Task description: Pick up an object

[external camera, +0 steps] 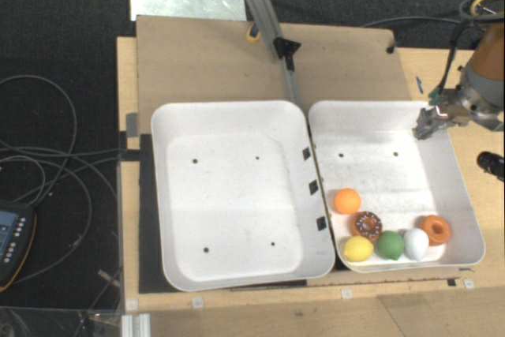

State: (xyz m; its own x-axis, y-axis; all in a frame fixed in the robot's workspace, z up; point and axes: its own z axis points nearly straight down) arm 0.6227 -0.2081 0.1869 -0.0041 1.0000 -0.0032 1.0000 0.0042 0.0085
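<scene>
Pincer (427, 125) hangs over the right bin's (442, 162) far right rim.

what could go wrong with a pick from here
1. The orange ball, donut, lemon, green ball, white ball and orange ring are clustered, so a grasp may nudge neighbours or close on two.
2. They sit by the right bin's near wall, which may block the end effector.

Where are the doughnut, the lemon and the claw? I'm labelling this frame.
doughnut (368, 225), camera view, on its sprinkled top.
lemon (358, 249), camera view, on its middle.
claw (426, 126), camera view, at its fingertips.
</scene>
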